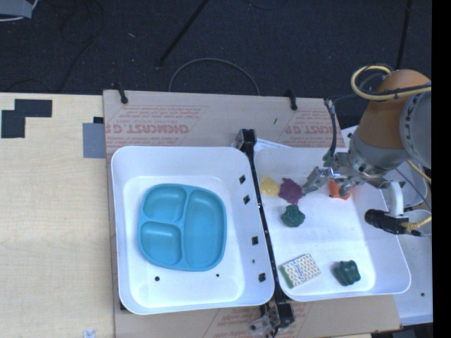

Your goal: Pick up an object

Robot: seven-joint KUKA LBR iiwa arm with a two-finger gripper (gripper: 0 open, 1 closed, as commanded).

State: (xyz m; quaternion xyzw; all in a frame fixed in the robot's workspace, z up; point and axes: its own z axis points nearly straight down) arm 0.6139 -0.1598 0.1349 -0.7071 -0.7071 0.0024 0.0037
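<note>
My gripper (325, 181) hangs low over the upper part of the right bin (384, 273), reaching in from the right. Just left of it lies a purple lump (289, 189), close to the gripper's tip. A small orange object (341, 191) sits right under the gripper's right side; whether it is held is unclear. A yellow piece (269, 186) lies left of the purple lump, and a dark green lump (293, 216) lies below it. Near the front wall rest a patterned flat block (299, 270) and a teal object (346, 272).
The left bin (127, 167) holds a blue divided plate (183, 227). A black divider (255, 217) runs between the two bins. Bare white floor shows in the middle of the right bin.
</note>
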